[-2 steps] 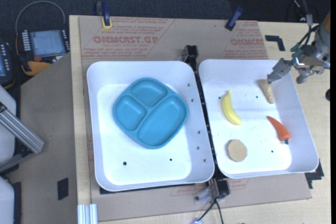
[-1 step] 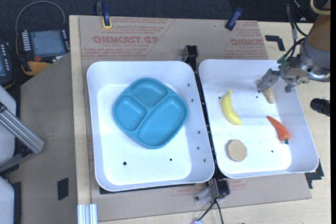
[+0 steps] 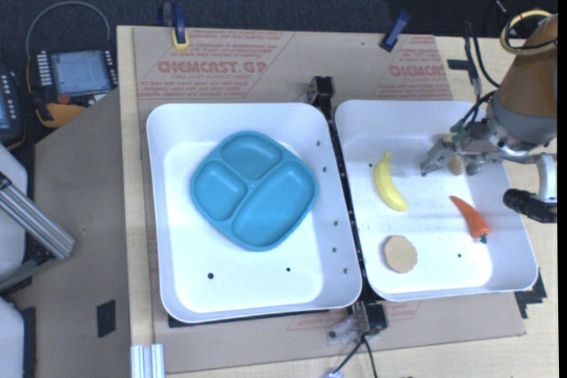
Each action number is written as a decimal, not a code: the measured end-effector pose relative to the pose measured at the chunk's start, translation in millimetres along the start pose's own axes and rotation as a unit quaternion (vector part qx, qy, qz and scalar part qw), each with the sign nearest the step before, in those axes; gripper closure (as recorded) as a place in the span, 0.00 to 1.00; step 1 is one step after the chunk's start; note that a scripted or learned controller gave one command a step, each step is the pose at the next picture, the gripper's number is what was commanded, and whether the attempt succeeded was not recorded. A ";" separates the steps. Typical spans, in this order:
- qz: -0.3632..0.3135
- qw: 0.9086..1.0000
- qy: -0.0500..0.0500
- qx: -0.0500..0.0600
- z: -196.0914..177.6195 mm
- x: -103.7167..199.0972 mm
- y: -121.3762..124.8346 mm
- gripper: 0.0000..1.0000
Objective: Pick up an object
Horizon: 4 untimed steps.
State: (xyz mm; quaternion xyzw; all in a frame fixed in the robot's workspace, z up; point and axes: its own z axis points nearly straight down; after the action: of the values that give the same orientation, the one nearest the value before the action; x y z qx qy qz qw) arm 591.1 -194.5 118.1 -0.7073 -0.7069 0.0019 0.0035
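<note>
I have the pincer (image 3: 443,157) low over the right bin (image 3: 514,274), toward its upper part, its fingers spread apart with nothing between them. The banana (image 3: 389,182) lies just to its left, the carrot (image 3: 469,217) below it, the round cookie (image 3: 400,254) nearer the front, all resting on the bin floor. As I judge it, no pick is made yet; closing and lifting remain
</note>
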 end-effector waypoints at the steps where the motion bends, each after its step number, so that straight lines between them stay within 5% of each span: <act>1: 0.000 1.000 -0.002 -0.005 -15.5 -0.7 2.4 1.00; 3: -0.001 1.000 -0.003 -0.009 -133.0 16.8 11.7 1.00; 4: -0.001 1.000 -0.002 -0.006 -140.6 16.7 12.5 1.00</act>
State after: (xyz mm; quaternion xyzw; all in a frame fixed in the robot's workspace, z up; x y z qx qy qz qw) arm 604.6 -178.1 258.7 -0.7067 -0.7075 -0.0008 -0.0022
